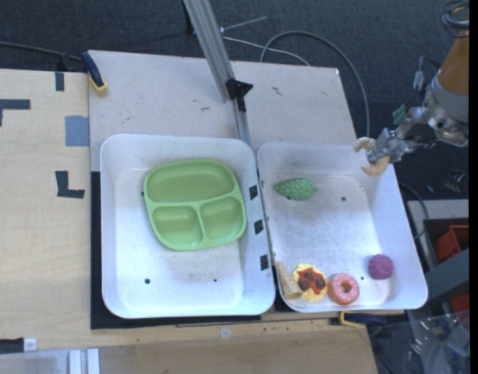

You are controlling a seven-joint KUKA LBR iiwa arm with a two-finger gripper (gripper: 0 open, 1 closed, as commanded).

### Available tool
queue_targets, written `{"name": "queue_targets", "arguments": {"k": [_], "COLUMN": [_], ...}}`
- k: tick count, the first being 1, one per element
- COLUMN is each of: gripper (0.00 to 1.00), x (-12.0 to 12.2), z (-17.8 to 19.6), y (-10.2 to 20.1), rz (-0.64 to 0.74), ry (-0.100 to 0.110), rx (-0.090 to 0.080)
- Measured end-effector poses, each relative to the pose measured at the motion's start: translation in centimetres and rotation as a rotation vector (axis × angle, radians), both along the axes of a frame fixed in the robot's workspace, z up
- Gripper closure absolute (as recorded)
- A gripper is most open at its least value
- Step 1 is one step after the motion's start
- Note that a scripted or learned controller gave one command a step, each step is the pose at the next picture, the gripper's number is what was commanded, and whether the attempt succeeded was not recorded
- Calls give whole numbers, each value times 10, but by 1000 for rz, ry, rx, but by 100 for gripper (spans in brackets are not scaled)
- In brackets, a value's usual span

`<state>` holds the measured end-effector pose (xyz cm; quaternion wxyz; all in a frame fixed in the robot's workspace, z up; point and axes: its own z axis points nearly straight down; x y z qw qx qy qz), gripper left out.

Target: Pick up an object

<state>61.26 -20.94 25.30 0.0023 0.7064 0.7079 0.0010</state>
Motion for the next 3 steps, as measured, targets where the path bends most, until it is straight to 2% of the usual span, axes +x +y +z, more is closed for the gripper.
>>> {"name": "queue_targets", "arguments": {"k": [2,3], "gripper": [100,100], "x": [18,21], "z": [-25,-19], "y": [102,150], "rz": [4,5], "ry": [7,6], "rx": [3,3]}}
